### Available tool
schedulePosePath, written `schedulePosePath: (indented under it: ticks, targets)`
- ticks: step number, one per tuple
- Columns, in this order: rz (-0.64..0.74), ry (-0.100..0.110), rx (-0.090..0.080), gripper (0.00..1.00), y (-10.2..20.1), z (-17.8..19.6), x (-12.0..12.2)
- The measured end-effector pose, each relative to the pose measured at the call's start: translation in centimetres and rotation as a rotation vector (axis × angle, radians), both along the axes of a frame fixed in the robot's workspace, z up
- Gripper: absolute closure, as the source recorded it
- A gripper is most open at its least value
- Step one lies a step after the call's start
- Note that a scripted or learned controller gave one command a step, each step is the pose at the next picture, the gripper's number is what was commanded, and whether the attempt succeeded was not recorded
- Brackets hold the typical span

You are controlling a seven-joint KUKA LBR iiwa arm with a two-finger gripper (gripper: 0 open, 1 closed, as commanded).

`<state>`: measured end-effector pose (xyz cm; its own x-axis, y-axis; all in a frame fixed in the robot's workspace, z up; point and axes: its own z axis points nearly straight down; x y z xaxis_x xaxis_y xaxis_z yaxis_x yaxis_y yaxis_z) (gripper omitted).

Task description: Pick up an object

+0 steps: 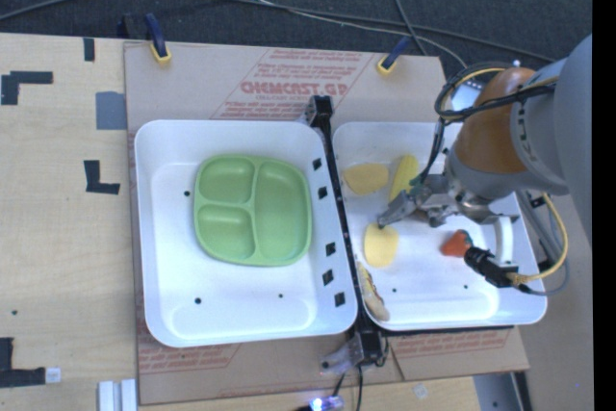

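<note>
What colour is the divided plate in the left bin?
Light green. The divided plate shows plainly in the camera view, lying flat in the left bin.

Yellow pieces (pixel 367 178), an orange one (pixel 454 244), perhaps toy food, lie in the right bin (pixel 423 307).

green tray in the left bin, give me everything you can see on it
The green tray is a light green, matte, plastic-looking plate with rounded corners and raised ridges dividing it into three compartments: two on its left side, one larger on its right. It lies flat, slightly rotated, near the middle of the left bin, resting on the bin floor. Nothing sits on it or touches it otherwise.
</note>
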<state>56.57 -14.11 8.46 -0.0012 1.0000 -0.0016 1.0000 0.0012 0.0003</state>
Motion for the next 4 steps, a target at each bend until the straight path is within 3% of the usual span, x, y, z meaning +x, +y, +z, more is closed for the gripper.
schedulePosePath:
  ticks: [1,3,4]
  targets:
    - [0.001,-0.003,-0.002,1.0,0.0,1.2,0.1]
    - [0.0,-0.004,0.0,1.0,-0.1,13.6,-0.5]
    - [0.0,0.0,0.001,1.0,-0.1,14.6,-0.4]
